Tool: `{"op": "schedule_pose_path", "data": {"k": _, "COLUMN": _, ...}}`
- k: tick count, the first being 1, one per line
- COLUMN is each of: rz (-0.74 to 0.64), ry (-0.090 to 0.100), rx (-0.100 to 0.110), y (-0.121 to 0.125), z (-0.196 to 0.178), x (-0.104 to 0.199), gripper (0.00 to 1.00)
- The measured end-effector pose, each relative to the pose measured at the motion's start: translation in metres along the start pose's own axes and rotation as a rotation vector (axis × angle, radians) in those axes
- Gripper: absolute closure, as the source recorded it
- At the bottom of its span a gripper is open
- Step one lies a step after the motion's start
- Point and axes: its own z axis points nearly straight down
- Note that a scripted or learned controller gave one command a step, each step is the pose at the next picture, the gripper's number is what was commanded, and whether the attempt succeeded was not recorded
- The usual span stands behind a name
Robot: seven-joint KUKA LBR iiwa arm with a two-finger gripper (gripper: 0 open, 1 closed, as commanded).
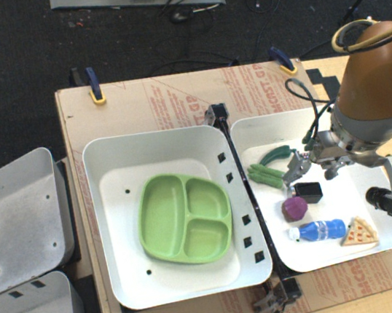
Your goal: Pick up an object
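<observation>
In the right bin [386, 238] my gripper [294, 171] hangs low over the left half, its tip beside a green long-handled tool [265, 174] with a teal handle [275, 155]. Just below the tip lies a small black block [308, 191], and under that a purple ball [294, 208]. Nearer the front edge are a blue bottle [321, 230] on its side and a toy pizza slice [359, 233]. Nothing shows between the fingers.
The left bin [109, 166] holds a green divided plate [185, 218]. A black divider rail [243, 181] runs between the bins. The grey and orange arm [373, 87] covers the right bin's far right part. White trays [14, 218] lie left of the bench.
</observation>
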Motion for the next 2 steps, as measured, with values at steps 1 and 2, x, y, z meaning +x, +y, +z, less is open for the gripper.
{"op": "schedule_pose_path", "data": {"k": 1, "rz": -0.002, "ry": -0.001, "rx": -0.012, "y": 0.003, "z": -0.006, "x": 0.0, "gripper": 0.0}}
{"op": "schedule_pose_path", "data": {"k": 2, "rz": 0.0, "ry": -0.001, "rx": -0.01, "y": 0.006, "z": 0.037, "x": 0.001, "gripper": 0.0}}
